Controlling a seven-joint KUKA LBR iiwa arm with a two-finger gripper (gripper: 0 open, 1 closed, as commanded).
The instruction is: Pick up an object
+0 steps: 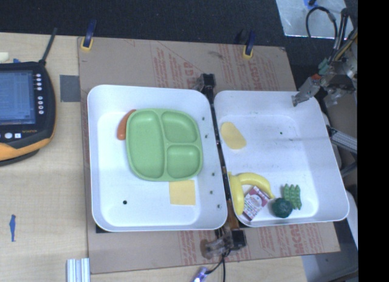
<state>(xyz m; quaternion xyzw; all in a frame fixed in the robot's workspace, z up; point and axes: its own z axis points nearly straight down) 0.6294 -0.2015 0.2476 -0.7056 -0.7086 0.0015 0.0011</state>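
Observation:
The left white bin (97, 153) holds a green divided plate (164, 144), an orange-red sausage-like piece (123, 126) partly tucked under the plate's left rim, and a flat yellow square (183, 192). In the right bin (316, 153) a pale yellow oval piece (233, 135) lies near the left wall. Along the front lie a banana (246, 186), a red and white packet (255, 205), a dark green ball (281, 208) and a green ridged piece (293, 194). My gripper (302, 97) hangs over the right bin's far right corner, away from every object.
A teach pendant (18, 110) lies on the bench at the far left. Blue and yellow clamps (88, 36) hold the cardboard sheet (182, 62) under the bins. Cables (322, 19) and a grey panel sit at the top right behind the arm.

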